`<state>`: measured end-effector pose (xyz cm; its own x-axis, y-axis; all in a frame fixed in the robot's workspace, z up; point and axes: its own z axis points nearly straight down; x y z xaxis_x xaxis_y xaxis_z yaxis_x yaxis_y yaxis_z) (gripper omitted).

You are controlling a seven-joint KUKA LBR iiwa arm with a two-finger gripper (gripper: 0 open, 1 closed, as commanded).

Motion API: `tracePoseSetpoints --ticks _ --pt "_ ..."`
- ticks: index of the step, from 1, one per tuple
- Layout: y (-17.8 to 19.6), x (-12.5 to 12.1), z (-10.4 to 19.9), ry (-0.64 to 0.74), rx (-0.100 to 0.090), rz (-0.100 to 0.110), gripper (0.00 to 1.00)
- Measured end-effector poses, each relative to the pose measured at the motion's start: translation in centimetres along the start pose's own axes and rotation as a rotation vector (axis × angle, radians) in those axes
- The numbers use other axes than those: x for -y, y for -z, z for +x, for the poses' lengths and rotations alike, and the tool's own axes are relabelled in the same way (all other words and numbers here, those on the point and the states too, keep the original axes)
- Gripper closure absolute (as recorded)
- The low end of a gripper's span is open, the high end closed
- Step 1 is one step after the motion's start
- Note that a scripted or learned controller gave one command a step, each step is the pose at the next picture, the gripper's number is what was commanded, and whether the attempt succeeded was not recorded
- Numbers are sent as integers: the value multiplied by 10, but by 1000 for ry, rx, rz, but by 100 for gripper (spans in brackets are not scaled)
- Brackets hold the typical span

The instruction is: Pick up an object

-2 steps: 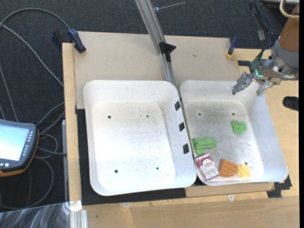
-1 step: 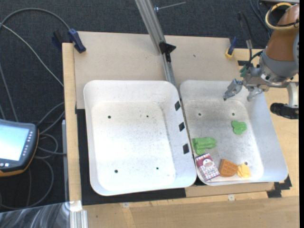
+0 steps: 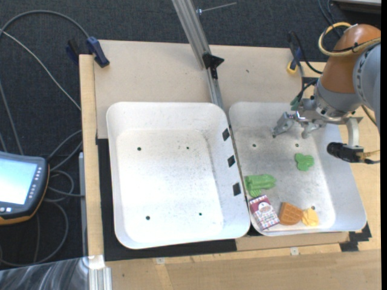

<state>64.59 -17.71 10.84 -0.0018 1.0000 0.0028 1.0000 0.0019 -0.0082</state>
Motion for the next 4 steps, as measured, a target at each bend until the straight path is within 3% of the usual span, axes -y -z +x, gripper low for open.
tracePoseSetpoints --ticks 1,2,4 --pt "-17 0 1 1 2 -4 0" --pt "-3 -2 1 2 3 -8 100" --pt "102 -9 -4 0 5 -17 100"
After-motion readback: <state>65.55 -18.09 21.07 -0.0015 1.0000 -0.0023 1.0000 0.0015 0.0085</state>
